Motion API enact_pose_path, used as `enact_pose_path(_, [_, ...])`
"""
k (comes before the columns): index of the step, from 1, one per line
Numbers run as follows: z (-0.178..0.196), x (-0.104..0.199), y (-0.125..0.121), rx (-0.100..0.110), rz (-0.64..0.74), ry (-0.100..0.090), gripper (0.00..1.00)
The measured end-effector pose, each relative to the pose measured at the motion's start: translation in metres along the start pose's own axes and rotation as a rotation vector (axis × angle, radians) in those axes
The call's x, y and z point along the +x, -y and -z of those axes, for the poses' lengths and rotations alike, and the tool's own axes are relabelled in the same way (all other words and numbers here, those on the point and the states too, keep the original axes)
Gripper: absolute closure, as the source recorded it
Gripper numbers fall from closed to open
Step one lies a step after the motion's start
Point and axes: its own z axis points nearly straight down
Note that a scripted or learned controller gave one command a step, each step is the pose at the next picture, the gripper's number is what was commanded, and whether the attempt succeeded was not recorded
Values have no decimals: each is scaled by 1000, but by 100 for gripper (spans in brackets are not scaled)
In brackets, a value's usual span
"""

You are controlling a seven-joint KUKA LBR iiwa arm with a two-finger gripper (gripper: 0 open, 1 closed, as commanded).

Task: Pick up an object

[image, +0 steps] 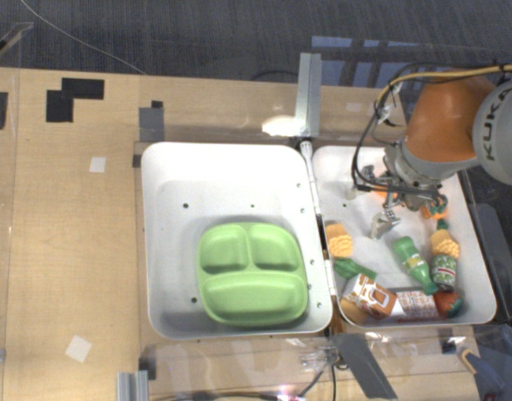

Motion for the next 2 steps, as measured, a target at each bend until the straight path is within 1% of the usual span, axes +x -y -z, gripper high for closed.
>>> enact_pose_path(1, [2,49,5,0,15,1,0])
enact_pose_path(2, [4,116,6,5,-30,7,0])
